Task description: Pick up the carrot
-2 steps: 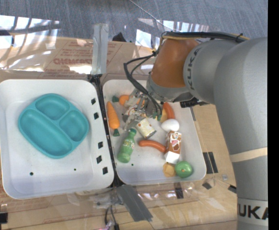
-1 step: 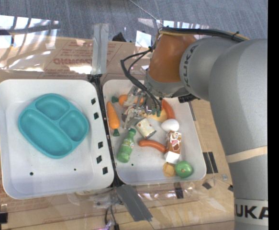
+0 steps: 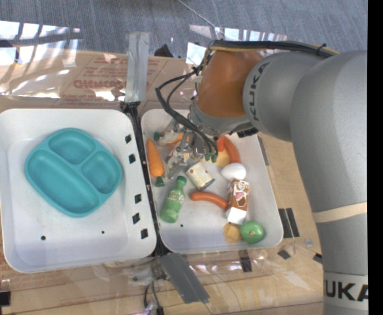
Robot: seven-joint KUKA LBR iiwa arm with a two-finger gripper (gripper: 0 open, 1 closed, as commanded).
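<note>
Looming closest to the lens, the grey arm (image 3: 309, 110) covers the right bin's upper half, so the claw (image 3: 186, 151) beneath its orange band is a tangle of dark parts and cables; I cannot tell whether it is released or clenched, and nothing is visibly grasped. Just left of it the carrot (image 3: 154, 159) lies lengthwise along the right bin's (image 3: 270, 209) left wall, apart from the green bottle (image 3: 174, 200) below it. A good grasp, I judge, would straddle the carrot across its width, clear of the wall. Outward lie a white egg (image 3: 233, 171), a red sausage (image 3: 209, 198) and a green apple (image 3: 252, 231). An orange piece (image 3: 230, 149) beside the wrist is partly hidden. The left bin (image 3: 20, 241) holds a teal tray (image 3: 73, 170).
</note>
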